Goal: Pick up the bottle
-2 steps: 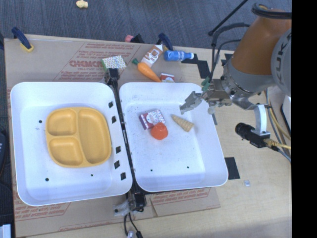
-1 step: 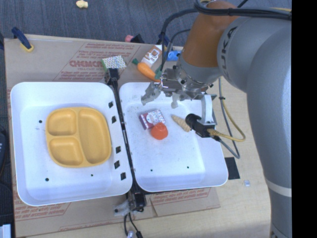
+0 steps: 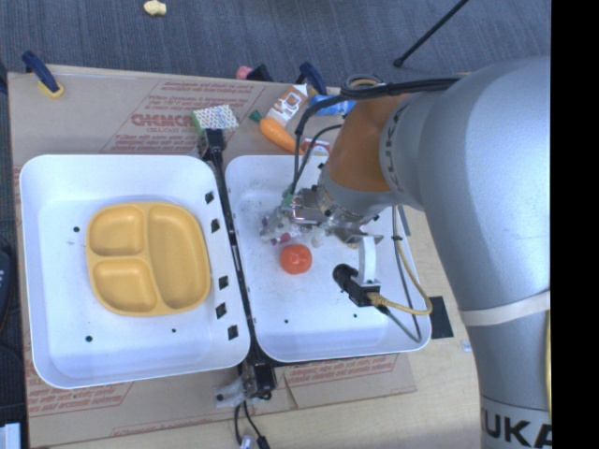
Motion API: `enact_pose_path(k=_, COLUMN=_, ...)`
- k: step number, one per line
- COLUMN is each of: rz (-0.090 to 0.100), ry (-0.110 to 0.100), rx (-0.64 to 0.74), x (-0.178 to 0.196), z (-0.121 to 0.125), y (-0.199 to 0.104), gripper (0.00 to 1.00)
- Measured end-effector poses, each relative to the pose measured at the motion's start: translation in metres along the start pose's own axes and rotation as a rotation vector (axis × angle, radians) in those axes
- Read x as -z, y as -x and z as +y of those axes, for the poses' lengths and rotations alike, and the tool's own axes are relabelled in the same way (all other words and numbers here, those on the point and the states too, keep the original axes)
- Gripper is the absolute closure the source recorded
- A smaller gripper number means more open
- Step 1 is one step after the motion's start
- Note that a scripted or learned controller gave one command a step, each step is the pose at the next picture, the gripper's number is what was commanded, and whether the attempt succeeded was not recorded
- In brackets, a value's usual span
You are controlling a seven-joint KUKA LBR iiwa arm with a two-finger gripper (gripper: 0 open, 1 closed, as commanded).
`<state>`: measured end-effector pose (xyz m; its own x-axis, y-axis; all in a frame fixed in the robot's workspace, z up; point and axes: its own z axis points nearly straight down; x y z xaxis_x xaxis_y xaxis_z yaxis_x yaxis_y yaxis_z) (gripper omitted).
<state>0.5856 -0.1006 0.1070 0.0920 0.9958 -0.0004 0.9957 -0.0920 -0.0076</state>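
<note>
A small clear bottle (image 3: 278, 224) with a reddish end lies in the right bin (image 3: 309, 330), near its upper middle. My gripper (image 3: 305, 215) hangs low over the bin, right beside the bottle on its right, and seems to touch it. The wrist and the orange band above it hide much of the gripper. A red-orange ball (image 3: 296, 259) rests just below the bottle and the gripper.
The left bin (image 3: 56, 344) holds a yellow divided plate (image 3: 148, 255). Behind the right bin, on the cardboard, lie an orange carrot-like item (image 3: 277, 135) and a white-and-orange container (image 3: 286, 107). A black connector with a yellow cable (image 3: 354, 285) hangs over the right bin.
</note>
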Motion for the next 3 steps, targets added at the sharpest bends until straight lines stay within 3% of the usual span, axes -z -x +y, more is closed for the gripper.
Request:
enact_pose_path(k=1, rz=-0.001, ry=0.0, rx=0.005, x=0.011, z=0.001, y=0.0, gripper=1.0)
enact_pose_path(k=2, rz=0.002, ry=0.001, rx=-0.203, x=0.084, z=-0.098, y=-0.039, gripper=1.0)
enact_pose_path(k=3, rz=0.002, ry=0.0, rx=-0.281, x=0.083, z=-0.118, y=-0.079, gripper=1.0)
